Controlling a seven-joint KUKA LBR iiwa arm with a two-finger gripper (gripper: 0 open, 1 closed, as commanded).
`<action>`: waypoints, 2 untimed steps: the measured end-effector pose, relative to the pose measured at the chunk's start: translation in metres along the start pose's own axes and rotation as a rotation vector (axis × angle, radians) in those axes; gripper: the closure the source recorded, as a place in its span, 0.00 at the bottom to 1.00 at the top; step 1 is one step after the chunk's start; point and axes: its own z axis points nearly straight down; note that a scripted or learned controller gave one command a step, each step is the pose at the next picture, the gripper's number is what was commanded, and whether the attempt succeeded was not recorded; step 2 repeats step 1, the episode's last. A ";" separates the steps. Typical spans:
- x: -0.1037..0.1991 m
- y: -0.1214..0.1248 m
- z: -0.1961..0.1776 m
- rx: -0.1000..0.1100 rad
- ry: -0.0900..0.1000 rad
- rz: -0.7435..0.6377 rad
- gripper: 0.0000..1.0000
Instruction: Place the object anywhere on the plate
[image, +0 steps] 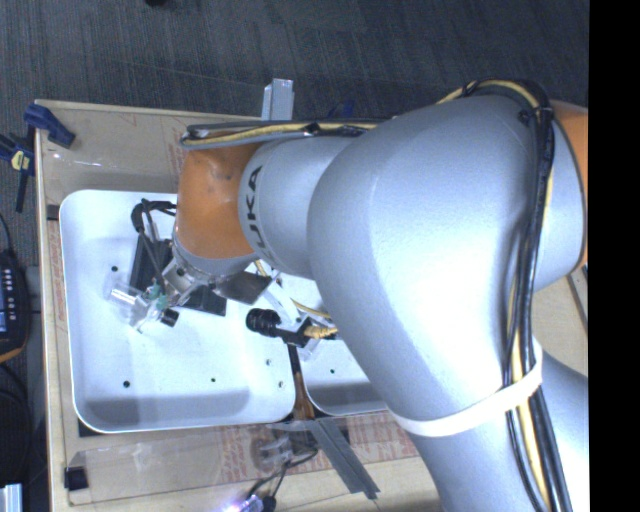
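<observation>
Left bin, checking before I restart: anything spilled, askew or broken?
Nothing stands out. The left bin looks whole and level, with the hand low over its left half; the arm hides part of it.

Left bin (150, 385); right bin (345, 392); blue clamp (48, 122)

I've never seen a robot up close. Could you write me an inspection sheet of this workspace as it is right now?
Surface: pale wooden bench bearing a left bin and a right bin, both white; the right one lies mostly behind the arm.
Job's things: nothing seen.
Clutter: nothing seen.
Grippers: gripper low over the left bin's middle.
Cables: yellow and black cables run along the arm.
Surroundings: dark carpet; blue clamp at the bench's corner.
</observation>
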 end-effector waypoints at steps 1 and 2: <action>0.000 0.000 0.000 0.000 0.000 0.000 0.00; 0.000 0.000 0.000 0.000 0.000 0.000 0.00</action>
